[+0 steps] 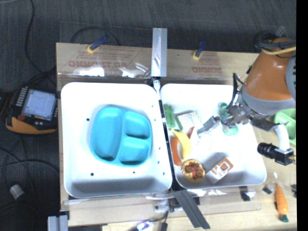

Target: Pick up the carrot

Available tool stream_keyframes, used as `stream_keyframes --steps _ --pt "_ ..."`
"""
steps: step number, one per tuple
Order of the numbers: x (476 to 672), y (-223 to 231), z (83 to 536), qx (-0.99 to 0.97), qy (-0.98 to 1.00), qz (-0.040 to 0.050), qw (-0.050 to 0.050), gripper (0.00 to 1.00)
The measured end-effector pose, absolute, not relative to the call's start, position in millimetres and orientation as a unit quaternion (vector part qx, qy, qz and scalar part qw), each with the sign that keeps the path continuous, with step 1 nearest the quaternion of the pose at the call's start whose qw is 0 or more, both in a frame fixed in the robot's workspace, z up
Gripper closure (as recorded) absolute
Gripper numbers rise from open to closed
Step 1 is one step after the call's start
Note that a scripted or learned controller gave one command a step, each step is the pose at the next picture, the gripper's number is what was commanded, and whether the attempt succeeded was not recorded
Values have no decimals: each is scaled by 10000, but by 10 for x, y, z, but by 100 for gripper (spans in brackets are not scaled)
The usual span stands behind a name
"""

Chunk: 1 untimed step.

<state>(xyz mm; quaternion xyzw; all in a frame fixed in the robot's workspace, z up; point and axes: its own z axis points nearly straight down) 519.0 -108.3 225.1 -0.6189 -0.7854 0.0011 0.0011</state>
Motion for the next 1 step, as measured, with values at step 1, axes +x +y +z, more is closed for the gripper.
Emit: stream_keyframes --steps 1 --pt "4839 -1436 3713 -6606 -7508 16 -8 0"
